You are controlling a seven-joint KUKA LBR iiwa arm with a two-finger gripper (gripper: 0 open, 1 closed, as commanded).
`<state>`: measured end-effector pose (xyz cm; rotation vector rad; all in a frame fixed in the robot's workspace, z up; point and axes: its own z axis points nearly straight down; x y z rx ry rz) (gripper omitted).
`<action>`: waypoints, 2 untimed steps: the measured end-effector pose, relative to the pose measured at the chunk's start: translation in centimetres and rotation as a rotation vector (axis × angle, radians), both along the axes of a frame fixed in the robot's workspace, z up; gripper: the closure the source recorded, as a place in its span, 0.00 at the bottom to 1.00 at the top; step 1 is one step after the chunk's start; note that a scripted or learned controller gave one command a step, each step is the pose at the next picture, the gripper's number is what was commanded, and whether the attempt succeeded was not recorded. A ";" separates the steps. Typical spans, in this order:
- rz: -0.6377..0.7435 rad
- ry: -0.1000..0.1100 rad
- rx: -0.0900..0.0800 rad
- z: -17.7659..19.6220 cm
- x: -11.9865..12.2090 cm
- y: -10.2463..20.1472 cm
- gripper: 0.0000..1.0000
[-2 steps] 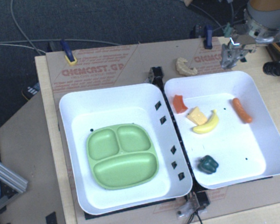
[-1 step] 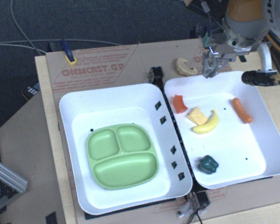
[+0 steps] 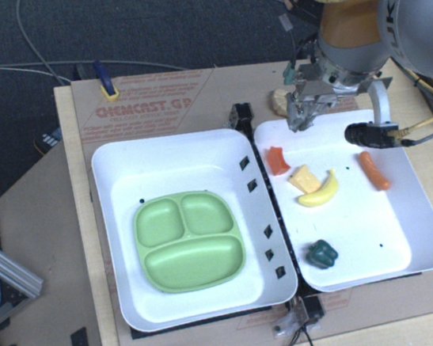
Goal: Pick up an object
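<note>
red lettering on the brown board [image 3: 150, 101] behind the bins reads "chemcast gp". the gripper [image 3: 302, 118] hangs over the right bin [image 3: 395, 251]'s far edge, grasping nothing, its fingers' spread unclear. a banana [image 3: 320, 192] lies mid-bin beside a yellow block [image 3: 304, 179].

We see bright, even overhead light. White bins [image 3: 354, 245] near blown out, slight glare on rims. Soft short shadows under green tray [image 3: 190, 240] and beside banana [image 3: 320, 191]. Dark floor beyond bench [image 3: 150, 97] underexposed. Overall mild softness, coarse resolution; arm [image 3: 362, 12] slightly blurred.
</note>
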<state>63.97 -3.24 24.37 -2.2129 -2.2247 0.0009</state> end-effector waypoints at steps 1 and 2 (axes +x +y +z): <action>0.000 0.001 0.000 -0.8 -1.4 5.7 1.00; 0.002 -0.004 0.001 -0.9 -0.8 11.9 1.00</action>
